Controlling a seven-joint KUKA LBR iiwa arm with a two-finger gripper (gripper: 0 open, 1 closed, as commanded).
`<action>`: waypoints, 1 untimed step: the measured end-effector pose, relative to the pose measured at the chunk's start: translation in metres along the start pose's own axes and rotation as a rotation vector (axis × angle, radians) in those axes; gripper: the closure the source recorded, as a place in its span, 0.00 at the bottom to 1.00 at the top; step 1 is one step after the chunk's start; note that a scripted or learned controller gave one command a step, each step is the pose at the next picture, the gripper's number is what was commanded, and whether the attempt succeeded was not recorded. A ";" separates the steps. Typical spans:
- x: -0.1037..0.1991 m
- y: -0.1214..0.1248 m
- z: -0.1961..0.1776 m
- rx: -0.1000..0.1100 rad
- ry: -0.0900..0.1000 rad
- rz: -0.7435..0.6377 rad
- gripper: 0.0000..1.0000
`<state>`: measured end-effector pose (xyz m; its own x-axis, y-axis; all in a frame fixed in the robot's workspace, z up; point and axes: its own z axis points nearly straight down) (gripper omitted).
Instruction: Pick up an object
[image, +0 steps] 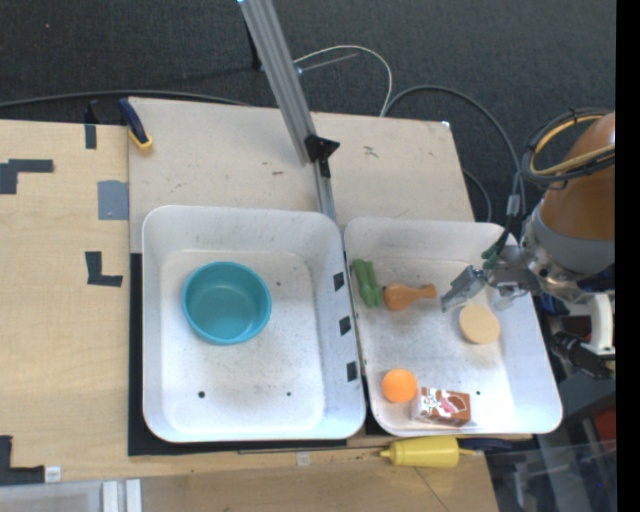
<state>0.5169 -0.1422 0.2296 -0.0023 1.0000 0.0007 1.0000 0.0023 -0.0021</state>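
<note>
The right bin (520, 400) holds a green piece (366, 282), a brown pear-shaped piece (408, 295), a beige disc (480, 325), an orange ball (399, 385) and a red-and-white packet (443, 405). My gripper (482, 288) hangs over the right side of this bin, just above the beige disc and to the right of the brown piece. Its fingers (460, 290) stand open with nothing between them. A teal bowl (227, 302) sits in the left bin (250, 410).
A yellow bottle (425, 453) lies on the bench just in front of the right bin. A slanted metal pole (290, 80) runs down to the wall between the bins. Cables loop behind the right bin.
</note>
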 end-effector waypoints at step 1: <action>0.000 0.000 0.000 0.000 0.000 0.000 0.00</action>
<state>0.5169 -0.1423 0.2296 -0.0020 1.0000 0.0006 1.0000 0.0020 -0.0020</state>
